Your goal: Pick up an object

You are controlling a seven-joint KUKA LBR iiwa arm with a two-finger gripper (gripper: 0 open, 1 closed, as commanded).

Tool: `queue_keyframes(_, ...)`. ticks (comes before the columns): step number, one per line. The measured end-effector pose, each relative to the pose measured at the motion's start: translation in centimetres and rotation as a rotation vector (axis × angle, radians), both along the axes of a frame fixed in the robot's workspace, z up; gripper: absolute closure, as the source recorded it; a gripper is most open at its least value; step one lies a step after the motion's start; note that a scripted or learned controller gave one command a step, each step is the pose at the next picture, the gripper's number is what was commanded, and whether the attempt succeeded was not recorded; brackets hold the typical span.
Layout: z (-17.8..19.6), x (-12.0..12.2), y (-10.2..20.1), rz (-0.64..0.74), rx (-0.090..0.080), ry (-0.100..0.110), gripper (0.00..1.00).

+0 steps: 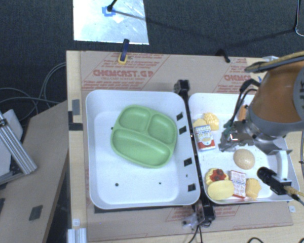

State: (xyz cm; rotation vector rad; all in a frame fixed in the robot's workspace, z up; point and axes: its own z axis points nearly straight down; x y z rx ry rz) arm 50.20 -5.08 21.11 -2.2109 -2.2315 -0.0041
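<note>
You are hovering the gripper [232, 138] in the right bin [220, 101], just beside the carton [204, 136] and the bun [244, 159]. Jaws' opening: cannot tell. Bun is looking light, smooth, probably rigid; you are best taking it across the middle.

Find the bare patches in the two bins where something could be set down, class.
Free: the left bin floor around the green tray, widest along its near edge. Crowded: the right bin, where food items cluster under the pincer.

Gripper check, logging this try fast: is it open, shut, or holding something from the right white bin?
Gripper: cannot be told; it hangs low over the right white bin, near the small red-and-white carton and the beige round bun.
</note>
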Motion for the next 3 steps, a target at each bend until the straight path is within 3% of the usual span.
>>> queue_keyframes(1,0.0,0.3,5.2,0.001,0.000,0.000,1.00)
queue_keyframes(2,1.7,-0.5,6.7,-0.003,-0.001,-0.001,1.00)
queue_keyframes(3,0.3,-0.6,7.4,-0.004,-0.002,0.002,1.00)
